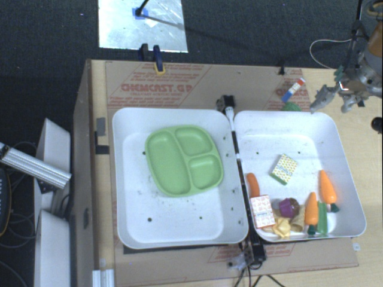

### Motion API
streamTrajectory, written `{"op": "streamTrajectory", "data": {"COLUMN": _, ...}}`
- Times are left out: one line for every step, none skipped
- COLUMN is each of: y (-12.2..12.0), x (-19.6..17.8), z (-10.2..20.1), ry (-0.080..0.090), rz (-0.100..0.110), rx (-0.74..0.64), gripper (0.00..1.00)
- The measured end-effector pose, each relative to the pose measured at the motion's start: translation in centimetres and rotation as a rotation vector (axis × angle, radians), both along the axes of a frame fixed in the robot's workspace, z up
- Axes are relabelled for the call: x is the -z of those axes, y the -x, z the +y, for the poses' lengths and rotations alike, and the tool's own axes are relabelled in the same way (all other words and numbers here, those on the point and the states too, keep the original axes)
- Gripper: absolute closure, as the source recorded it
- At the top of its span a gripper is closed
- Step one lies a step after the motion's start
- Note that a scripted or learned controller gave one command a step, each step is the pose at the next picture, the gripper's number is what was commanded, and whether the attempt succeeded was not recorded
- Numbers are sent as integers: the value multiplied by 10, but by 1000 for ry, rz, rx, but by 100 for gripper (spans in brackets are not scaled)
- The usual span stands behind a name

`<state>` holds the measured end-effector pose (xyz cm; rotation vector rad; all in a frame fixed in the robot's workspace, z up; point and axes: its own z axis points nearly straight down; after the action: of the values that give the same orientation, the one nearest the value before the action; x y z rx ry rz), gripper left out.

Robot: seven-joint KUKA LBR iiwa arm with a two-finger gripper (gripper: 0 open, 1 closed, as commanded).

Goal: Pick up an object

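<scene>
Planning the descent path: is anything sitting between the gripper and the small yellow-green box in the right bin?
Nothing visible is. The gripper is beyond the right bin's far right corner, and only bare bin floor separates it from the box. The carrots and other toys lie nearer the front.

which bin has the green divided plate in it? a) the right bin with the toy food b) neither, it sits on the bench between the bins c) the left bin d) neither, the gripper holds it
c: the green divided plate lies flat inside the left bin, while the right bin holds the carrots, small boxes and other toy food, and the gripper hangs apart from it above the right bin's far corner.
</scene>
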<state>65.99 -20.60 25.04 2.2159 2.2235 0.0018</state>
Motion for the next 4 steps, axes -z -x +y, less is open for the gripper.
{"op": "streamTrajectory", "data": {"y": -8, "x": 167, "z": 1, "ry": -3, "rz": 4, "rx": -2, "gripper": 0}}
{"op": "streamTrajectory", "data": {"y": -9, "x": 166, "z": 25, "ry": -1, "rz": 1, "rx": -2, "gripper": 0}}
{"op": "streamTrajectory", "data": {"y": -9, "x": 165, "z": 48, "ry": -1, "rz": 1, "rx": -2, "gripper": 0}}
{"op": "streamTrajectory", "data": {"y": -10, "x": 154, "z": 48, "ry": 1, "rz": -3, "rx": -5, "gripper": 100}}
